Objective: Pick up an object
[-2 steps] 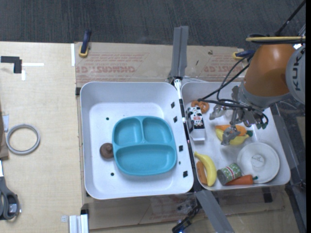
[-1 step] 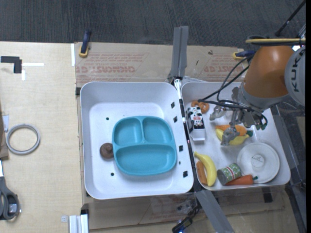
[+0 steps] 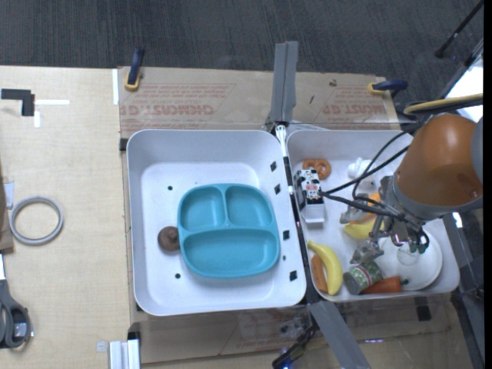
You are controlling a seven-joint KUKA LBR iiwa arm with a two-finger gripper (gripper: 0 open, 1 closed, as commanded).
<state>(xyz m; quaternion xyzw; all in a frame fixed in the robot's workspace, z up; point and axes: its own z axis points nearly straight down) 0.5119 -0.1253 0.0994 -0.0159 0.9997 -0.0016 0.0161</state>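
Note:
My gripper [image 3: 382, 242] hangs below the arm's orange band [image 3: 442, 164] over the middle of the right bin [image 3: 338, 138]. It is just above a small can [image 3: 361, 277] lying on its side, with a yellow object [image 3: 356, 230] to its left. A banana [image 3: 329, 266] lies at the bin's front left, and an orange-red carrot [image 3: 386, 285] lies by the front wall. A white and black box [image 3: 310, 195] and an orange ring [image 3: 316, 167] sit toward the back left. The arm hides part of the bin's right side.
The left bin [image 3: 146, 206] holds a blue divided plate [image 3: 228, 231] and a small brown round piece [image 3: 168, 239]. A white round dish [image 3: 421, 264] sits at the right bin's front right. On the bench to the left lie a tape ring [image 3: 34, 220] and scissors [image 3: 11, 325].

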